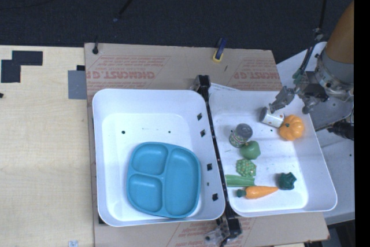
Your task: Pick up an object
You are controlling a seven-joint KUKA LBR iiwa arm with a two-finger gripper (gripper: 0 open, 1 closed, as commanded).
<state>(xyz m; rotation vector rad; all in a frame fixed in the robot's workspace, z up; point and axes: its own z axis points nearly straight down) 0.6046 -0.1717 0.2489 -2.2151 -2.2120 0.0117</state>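
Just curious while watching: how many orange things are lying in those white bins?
2, both in the right bin: a small pumpkin near its upper right side, and a carrot near the bottom edge. None looks hidden.

Two bins sit side by side on a cardboard sheet. The left bin holds a divided tray toward its near side. In the right bin, a can lies near the middle, with an apple just beside it to the near side. A pumpkin lies right of the can. A carrot lies along the near wall. The gripper hangs over the bin's far right part.
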